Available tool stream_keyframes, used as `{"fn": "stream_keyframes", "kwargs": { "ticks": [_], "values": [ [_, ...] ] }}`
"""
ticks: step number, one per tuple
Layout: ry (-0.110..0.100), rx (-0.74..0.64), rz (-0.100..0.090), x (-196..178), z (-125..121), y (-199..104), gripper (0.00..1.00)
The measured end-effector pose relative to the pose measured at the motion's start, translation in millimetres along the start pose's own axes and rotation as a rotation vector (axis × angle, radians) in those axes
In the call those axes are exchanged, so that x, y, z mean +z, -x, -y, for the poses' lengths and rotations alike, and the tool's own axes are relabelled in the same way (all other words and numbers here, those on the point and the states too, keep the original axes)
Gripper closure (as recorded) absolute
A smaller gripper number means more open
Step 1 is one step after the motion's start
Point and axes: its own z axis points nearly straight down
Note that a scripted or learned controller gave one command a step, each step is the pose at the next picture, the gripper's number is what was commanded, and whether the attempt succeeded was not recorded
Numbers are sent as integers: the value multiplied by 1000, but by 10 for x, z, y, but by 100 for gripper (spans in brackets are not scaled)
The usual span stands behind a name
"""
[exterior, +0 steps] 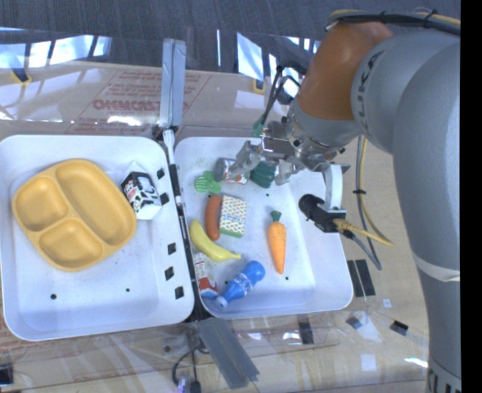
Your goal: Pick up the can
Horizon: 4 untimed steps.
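The grey arm [404, 137] with its orange band reaches over the right bin [326, 289], 1 of 2 white bins on the bench. The left bin [28, 301] carries a yellow divided plate [73, 213] and a small black-and-white carton [142, 193] beside it. The gripper [253, 164] sits low at the right bin's far edge; I cannot tell how its fingers stand. The can [228, 171] lies right at the gripper, silvery and partly hidden. Nearer are a banana [212, 244], 2 carrots [278, 242], a blue bottle [241, 283] and a patterned box [233, 215].
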Motion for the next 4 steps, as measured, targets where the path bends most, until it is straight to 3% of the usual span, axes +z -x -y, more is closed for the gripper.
{"fn": "stream_keyframes", "kwargs": {
  "ticks": [1, 2, 4],
  "values": [
    [1, -95, -1, 598, -650, 61, 0],
    [3, -84, -2, 212, -673, 187, 0],
    [-1, -6, -1, 1230, -642, 15, 0]
  ]
}}
